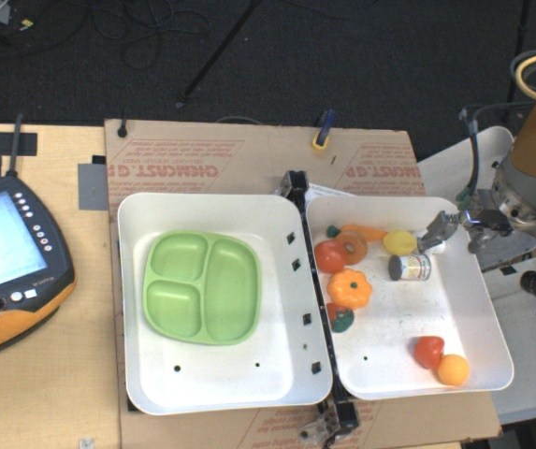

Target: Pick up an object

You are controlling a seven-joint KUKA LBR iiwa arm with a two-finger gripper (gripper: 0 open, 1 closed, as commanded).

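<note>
Hovering over the right bin's upper right edge, the gripper is seen with one finger pointing down-left toward a small can; finger spacing cannot be told, and nothing is seen pinched. The can is lying on its side just below that finger, beside a yellow lemon. Left of it, a tomato, a donut-like ring and a small orange pumpkin are clustered. A red piece and an orange ball are touching at lower right. A green divided plate is held in the left bin.
</note>
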